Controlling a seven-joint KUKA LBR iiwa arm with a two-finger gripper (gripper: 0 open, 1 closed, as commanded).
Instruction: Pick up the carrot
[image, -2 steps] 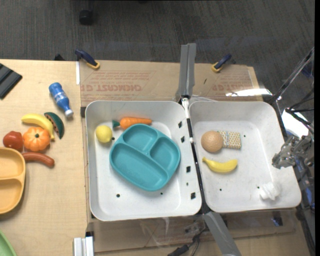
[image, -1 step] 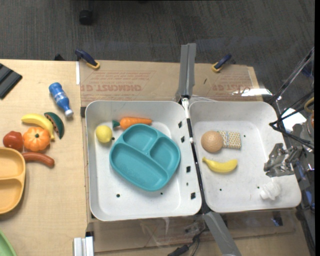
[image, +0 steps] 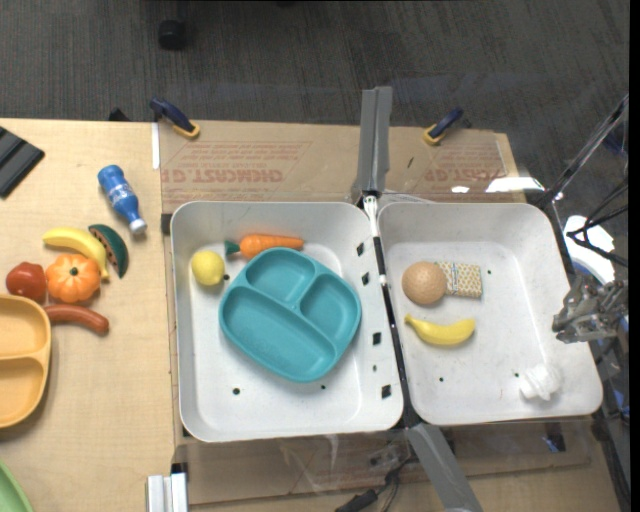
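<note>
The table (image: 80, 170) is pale wood-coloured board, with a sheet of brown cardboard under two shallow white bins of smooth moulded plastic. The jaws (image: 585, 312) sit at the right rim of the right bin (image: 500, 400), a dark metallic cluster; whether they are released or clenched I cannot tell, and nothing shows between them.

The left bin (image: 270, 415) lies well away from the jaws, across the central divider. In it rests a teal plate (image: 290, 315), glossy, rounded, split into three compartments. The carrot (image: 268, 243) lies just beyond the plate's upper edge, far from the jaws on the opposite bin's far side: a slim orange taper, smooth, with a dark green stub at its left end, lying roughly level along the bin wall.

My judgement: the step in hand is the approach. The arm needs to cross the divider, descend over the carrot's thicker middle, and close across its narrow width, not along its length. The plate rim just beside it and the bin wall leave little room, so a steep, centred descent seems wise.

A small lemon (image: 207, 268), dimpled yellow, sits near the carrot's green end and could be nudged.
</note>
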